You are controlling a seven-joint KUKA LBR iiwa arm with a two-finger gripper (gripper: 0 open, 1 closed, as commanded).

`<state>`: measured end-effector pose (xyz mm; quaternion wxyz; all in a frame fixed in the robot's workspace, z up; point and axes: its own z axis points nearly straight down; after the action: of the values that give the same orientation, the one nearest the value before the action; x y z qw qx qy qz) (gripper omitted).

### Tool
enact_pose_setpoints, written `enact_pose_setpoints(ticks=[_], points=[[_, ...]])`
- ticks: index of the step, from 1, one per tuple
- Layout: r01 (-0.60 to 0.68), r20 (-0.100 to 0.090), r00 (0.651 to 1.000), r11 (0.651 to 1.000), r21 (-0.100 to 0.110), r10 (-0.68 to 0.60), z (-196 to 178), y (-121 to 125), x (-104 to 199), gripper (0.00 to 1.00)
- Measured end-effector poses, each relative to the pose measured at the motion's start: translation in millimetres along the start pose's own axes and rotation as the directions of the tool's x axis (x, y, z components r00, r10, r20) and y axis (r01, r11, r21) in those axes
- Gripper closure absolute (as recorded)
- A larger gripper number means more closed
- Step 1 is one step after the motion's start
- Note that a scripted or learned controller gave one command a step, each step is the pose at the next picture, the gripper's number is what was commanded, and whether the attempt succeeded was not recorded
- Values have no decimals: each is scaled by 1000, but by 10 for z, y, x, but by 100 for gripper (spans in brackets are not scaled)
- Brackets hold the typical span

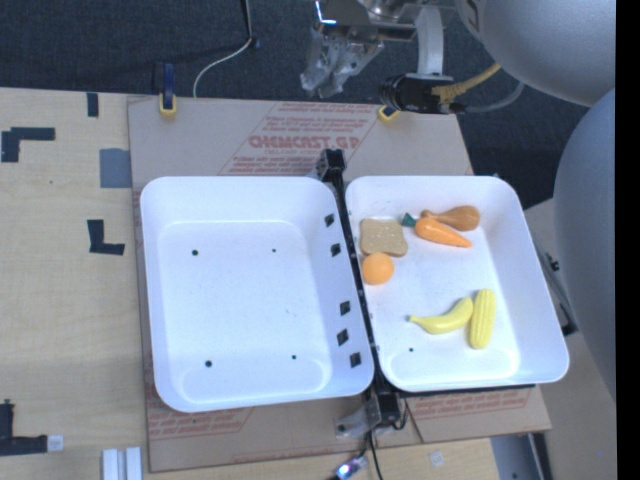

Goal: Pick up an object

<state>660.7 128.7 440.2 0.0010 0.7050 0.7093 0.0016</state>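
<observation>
The carrot [441, 231] lies in the right bin [520, 298] near its far wall, touching the bread slice's [383, 237] corner, with orange [377, 268], banana [442, 318] and corn [481, 318] nearby. The gripper [330, 68] hangs beyond both bins, likely parked clear; I cannot tell how its fingers stand.

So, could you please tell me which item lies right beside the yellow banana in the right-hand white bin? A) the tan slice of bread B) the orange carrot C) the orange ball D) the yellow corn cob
D: the yellow corn cob lies right against the yellow banana near the front of the right-hand white bin, while the other items sit further back.
</observation>
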Motion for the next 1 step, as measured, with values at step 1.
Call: enact_pose_setpoints(ticks=[1], points=[[2,-3,1000,1000,-3,-2,-632,77,720,100]])
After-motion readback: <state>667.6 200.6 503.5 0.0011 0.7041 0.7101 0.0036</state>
